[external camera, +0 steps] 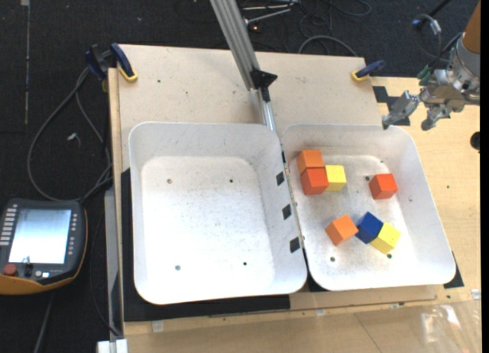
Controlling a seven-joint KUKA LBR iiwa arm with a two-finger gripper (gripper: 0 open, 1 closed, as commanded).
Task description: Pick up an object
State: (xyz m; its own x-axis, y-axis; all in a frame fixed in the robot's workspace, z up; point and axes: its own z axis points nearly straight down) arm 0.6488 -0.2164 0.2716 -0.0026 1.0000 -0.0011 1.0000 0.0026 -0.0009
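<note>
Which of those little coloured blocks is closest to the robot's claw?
The red block lying alone near the right bin's far right side. It sits apart from both clusters and lies nearest the gripper, which hovers beyond that bin's upper right corner.

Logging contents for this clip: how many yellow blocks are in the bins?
2. One yellow block sits right of the stacked orange blocks in the right bin; the other lies by the blue block. None seem hidden.

One fixed camera looks down at a slant from above the desk (199,84); both white bins (153,153) fit in frame, seen from moderately far.
</note>
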